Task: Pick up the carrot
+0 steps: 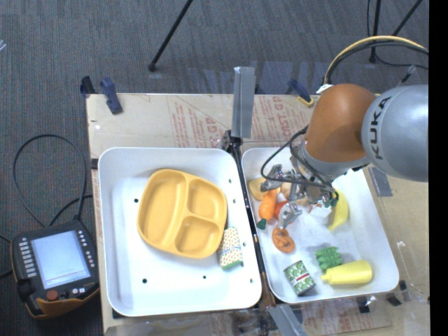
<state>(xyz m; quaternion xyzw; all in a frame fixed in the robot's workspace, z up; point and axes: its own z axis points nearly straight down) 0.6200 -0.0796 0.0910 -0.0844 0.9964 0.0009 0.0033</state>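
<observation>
The carrot (268, 206) is orange with a green top and lies near the left wall of the right bin (378, 243), its leafy end pointing toward the front. My gripper (289, 203) hangs low over the bin just to the carrot's right, under the orange wrist band (336, 128). Its metal parts hide the carrot's right side, and I cannot tell whether it touches the carrot.
In the right bin lie a pale yellow piece (257, 186), an orange ring-shaped item (283, 240), a banana (339, 213), a green toy (327, 257), a yellow bottle (348, 273) and a small green box (299, 277). The left bin (115, 257) holds a yellow divided plate (183, 212) and a patterned box (231, 248).
</observation>
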